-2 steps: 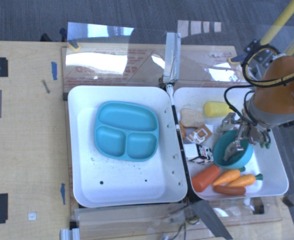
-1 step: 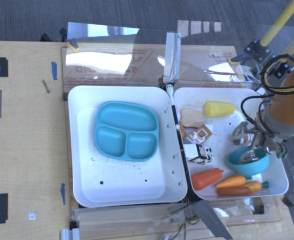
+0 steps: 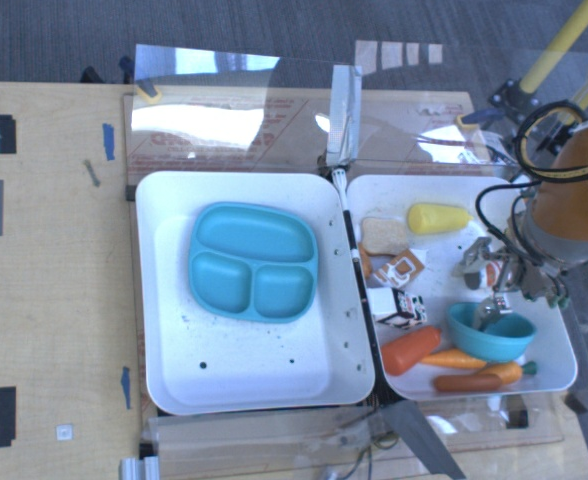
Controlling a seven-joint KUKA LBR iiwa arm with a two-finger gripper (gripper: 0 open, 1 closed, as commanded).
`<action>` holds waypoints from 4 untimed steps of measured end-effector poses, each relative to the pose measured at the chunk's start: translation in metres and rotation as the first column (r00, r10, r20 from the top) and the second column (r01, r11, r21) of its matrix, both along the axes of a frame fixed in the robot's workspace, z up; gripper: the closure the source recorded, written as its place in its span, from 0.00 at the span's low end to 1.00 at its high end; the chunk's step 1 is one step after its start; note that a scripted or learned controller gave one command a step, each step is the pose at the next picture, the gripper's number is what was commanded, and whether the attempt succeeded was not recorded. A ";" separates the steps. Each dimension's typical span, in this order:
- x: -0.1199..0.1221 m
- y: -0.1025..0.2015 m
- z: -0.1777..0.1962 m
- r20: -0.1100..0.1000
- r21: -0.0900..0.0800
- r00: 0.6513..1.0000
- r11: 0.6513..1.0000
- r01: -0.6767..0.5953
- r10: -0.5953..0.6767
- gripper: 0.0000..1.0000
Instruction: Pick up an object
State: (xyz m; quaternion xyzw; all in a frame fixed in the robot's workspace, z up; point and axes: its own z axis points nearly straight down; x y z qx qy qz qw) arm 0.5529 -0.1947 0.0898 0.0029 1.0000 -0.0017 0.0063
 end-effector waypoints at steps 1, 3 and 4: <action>0.005 0.000 0.017 0.016 -0.005 1.000 1.000 -0.001 0.001 1.00; 0.008 0.001 0.005 0.013 0.000 0.998 0.998 0.063 -0.063 1.00; 0.004 0.001 0.001 0.003 0.001 0.998 0.998 0.066 -0.066 0.00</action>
